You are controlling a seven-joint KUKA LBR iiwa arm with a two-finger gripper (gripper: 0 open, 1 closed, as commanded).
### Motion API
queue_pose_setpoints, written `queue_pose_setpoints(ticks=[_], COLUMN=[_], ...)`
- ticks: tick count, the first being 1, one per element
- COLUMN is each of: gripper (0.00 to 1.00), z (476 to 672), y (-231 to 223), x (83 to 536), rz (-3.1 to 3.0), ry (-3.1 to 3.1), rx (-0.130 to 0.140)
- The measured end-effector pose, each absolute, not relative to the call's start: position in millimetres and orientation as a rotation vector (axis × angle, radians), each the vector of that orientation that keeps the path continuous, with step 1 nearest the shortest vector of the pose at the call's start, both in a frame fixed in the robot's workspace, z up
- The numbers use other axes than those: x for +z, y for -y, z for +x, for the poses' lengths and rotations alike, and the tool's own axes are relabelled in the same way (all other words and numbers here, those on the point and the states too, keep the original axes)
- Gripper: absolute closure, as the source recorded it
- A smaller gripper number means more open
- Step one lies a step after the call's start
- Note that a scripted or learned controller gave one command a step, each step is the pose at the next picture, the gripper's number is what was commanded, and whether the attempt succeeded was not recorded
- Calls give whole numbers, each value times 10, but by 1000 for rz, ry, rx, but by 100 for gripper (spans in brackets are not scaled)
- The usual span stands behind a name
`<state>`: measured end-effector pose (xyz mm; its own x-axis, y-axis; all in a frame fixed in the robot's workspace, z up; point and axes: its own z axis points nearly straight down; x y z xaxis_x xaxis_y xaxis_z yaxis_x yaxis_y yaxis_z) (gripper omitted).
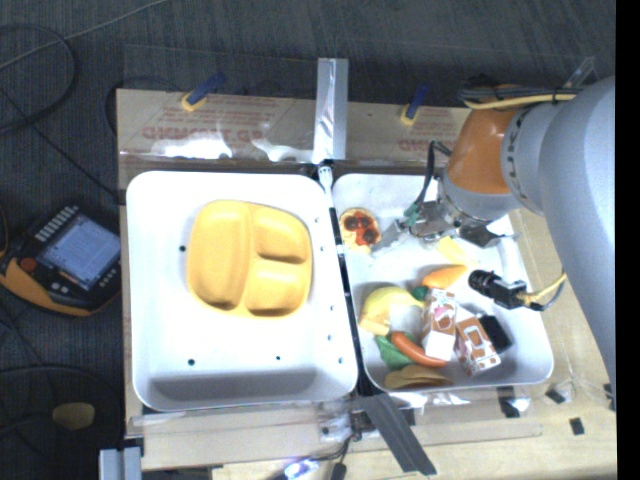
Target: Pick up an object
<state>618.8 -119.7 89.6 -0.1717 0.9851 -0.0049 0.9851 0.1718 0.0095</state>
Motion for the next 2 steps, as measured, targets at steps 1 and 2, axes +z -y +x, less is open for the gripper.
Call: queue_pose_setpoints(ticks=[1, 2], gripper=[0, 100], z=[5667, 5686], y=[1749, 1737], x=[901, 1007], rz=[1780, 1779], ry=[-2573, -2572], rx=[5, 11])
